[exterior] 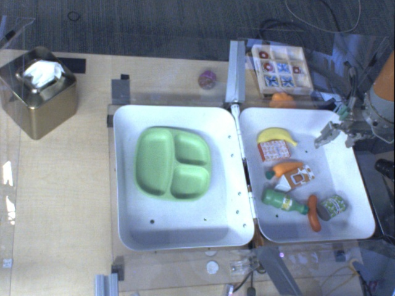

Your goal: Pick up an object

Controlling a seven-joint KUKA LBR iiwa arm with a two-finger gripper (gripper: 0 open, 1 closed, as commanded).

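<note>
Here, two white bins sit side by side on the bench. The left bin (123, 184) holds a green divided plate (173, 163) lying flat near its middle. The right bin (364, 217) holds a scatter of small toy foods: a yellow banana (275, 135) near the top, a small red and orange box (273, 150) just below and touching it, a carrot (286, 169) beside a little orange and white carton (301, 176), a green bottle (284, 201) lying on its side, a red sausage (314, 212) just right of the bottle's cap end, and a grey-green can (332, 206) beside the sausage.

The gripper (337, 133) hangs over the upper right corner of the right bin, well apart from the toys, with nothing between its fingers; whether they are spread or closed I cannot tell. Behind the bins lie a tic-tac-toe board (282, 69), a small purple ball (207, 79), and, far left, a gold box (38, 100).
</note>
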